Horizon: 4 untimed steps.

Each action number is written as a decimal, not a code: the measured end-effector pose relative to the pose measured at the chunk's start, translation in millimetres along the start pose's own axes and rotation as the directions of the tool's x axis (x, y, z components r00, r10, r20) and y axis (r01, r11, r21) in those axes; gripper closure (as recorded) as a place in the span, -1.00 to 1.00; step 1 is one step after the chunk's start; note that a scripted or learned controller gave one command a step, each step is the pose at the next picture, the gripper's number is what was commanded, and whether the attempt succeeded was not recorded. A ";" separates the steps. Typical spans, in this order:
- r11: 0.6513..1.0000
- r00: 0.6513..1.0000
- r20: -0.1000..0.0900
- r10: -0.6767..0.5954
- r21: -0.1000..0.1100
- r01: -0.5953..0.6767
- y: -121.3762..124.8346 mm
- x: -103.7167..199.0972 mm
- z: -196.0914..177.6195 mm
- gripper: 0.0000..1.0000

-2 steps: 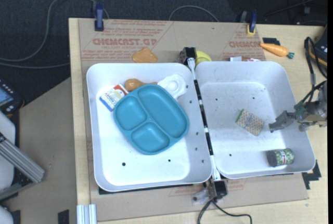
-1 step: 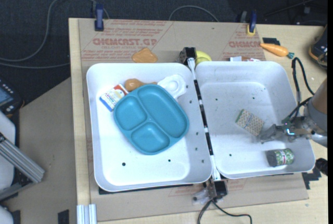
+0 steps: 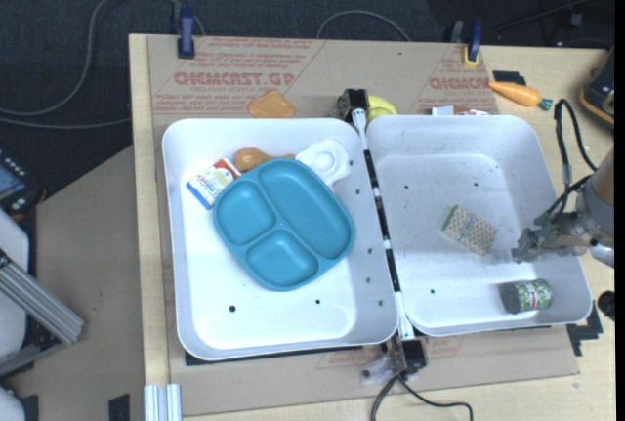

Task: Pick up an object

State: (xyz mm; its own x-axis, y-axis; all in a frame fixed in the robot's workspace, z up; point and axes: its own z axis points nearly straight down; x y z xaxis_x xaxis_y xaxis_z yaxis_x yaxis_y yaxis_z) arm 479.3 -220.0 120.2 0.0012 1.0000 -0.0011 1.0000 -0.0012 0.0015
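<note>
A blue divided plate (image 3: pixel 283 223) is crowding the left bin (image 3: pixel 195 302), while the right bin (image 3: pixel 430 302) is lying open around a packet (image 3: pixel 470 230) and small can (image 3: pixel 526 295)

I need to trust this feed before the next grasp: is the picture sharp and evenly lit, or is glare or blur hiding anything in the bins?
Camera view: lighting is even and soft, with only faint shadows under the blue tray. The white bins look bright but not blown out. The small can and the packet are slightly soft. The gripper at the right rim is blurry, its jaws unreadable.
</note>
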 end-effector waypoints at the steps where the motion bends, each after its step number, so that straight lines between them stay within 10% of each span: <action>1: 1.000 1.000 0.000 0.001 0.000 -0.001 -0.1 0.1 0.3 -1.00; 2: 1.000 1.000 0.001 0.001 -0.002 -0.001 0.5 -0.1 -10.0 1.00; 3: 1.000 1.000 0.001 0.001 -0.001 -0.001 0.3 0.0 -9.5 -1.00; 4: 1.000 1.000 0.003 0.002 -0.004 -0.002 0.9 -0.3 -19.9 1.00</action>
State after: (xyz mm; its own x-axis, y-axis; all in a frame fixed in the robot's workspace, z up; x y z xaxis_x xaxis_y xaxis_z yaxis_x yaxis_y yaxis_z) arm 480.3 -220.3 140.1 0.0028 1.0000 -0.0037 1.0000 -0.0028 0.0058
